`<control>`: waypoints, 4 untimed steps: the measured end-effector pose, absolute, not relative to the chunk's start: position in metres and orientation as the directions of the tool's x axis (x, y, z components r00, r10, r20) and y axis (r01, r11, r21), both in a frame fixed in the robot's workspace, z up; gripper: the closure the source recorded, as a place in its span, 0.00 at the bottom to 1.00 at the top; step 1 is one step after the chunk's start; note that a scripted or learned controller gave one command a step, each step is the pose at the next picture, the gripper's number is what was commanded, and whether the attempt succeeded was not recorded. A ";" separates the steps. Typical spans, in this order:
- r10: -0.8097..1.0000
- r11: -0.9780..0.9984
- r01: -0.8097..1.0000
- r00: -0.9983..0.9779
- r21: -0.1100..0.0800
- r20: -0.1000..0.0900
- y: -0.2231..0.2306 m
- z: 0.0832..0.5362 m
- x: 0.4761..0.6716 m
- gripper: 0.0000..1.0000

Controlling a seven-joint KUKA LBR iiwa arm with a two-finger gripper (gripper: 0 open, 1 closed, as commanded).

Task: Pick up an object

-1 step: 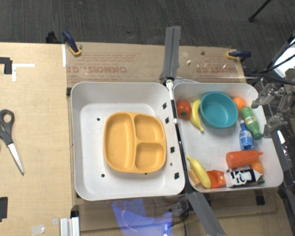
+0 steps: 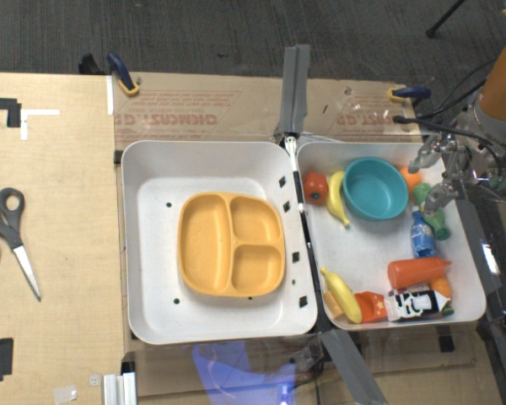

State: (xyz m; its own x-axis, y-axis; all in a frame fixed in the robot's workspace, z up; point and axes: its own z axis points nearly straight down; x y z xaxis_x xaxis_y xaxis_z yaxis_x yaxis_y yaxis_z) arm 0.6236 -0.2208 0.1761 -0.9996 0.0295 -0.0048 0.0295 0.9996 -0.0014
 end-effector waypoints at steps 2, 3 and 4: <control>-0.030 1.000 -0.030 -0.999 -0.005 -0.016 -0.220 0.106 0.661 1.00; -0.030 1.000 -0.030 -0.999 -0.005 -0.015 -0.220 0.106 0.661 0.00; 0.007 1.000 0.007 -1.000 0.000 -0.004 -0.220 0.093 0.645 0.00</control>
